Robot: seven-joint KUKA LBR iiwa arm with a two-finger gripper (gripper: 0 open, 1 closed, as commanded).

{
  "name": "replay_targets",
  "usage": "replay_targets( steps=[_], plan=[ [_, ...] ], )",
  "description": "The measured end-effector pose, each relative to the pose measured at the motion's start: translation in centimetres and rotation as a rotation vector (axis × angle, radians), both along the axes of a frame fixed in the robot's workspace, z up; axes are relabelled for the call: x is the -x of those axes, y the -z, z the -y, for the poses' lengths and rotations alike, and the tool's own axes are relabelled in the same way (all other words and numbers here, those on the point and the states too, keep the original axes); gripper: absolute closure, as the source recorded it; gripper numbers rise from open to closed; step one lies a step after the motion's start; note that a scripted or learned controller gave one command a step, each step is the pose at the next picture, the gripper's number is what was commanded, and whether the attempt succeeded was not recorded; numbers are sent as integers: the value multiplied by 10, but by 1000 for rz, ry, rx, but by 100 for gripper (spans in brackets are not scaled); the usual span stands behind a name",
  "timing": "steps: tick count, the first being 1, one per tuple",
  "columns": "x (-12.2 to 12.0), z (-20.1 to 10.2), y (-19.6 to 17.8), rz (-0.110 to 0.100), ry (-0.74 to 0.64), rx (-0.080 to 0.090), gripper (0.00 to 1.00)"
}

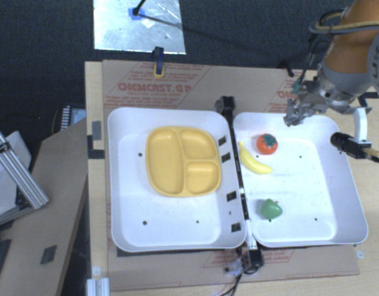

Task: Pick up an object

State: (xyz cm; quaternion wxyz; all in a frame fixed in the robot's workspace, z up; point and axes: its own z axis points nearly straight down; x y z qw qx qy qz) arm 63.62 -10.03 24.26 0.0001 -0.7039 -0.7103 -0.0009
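The tool [295, 117] hovers over the right bin's far edge [282, 115]; whether it is released or clenched, one cannot tell. The tomato [267, 143] lies near that edge, touching the banana [255, 161], so the descent should be centred on it.

A robotics lab: white bins [337, 227] on a cardboard-covered bench [158, 85].
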Motion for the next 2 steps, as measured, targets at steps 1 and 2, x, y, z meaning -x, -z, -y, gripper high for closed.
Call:
replay_targets(
  steps=[1, 2],
  plan=[
    [11, -57, 8, -2, -1, 0, 100],
    [26, -104, 19, -2, 0, 0, 100]
  ],
)
